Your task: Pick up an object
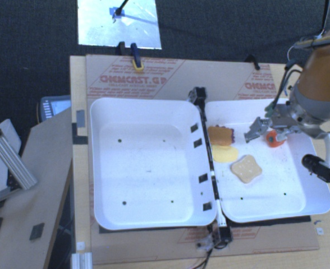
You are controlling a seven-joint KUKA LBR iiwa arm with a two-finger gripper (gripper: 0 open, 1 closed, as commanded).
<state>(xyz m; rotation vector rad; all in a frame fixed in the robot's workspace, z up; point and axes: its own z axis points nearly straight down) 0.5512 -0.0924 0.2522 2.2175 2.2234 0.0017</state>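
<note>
Broadly, largest thing first:
Bench (154, 72): a tan board with red lettering under both bins, reaching past the pincer on every side; dark floor lies beyond its far edge.
Left bin (148, 161): well to the left of the pincer, white, with only small dark dots on its floor. Its right wall touches the right bin along a row of black clips.
Right bin (277, 195): directly below the pincer. The near half of its floor, toward the camera from the pincer, is bare white; its right rim runs under the arm.
Arm (321, 72): comes in from the right and above the pincer, its orange band over a grey wrist, bent down and leaning left over the right bin's far half. A black cable loops beside it.
Pincer (259, 129): grey, pointing left and down over the bin floor. I cannot tell whether it is spread or closed; nothing shows gripped in it.
Toast (246, 168): a pale tan slice, flat on the floor, nearer the camera than the pincer and slightly left. Roughly square, one corner pointing toward the near rim.
Yellow piece (225, 154): flat, left of the pincer and nearer, its long axis running left to right, close to the dividing wall.
Brown block (221, 135): left of the pincer, touching the yellow piece's far edge, long axis left to right.
Orange piece (275, 139): small, just right of the pincer, under the wrist, partly hidden.
</note>
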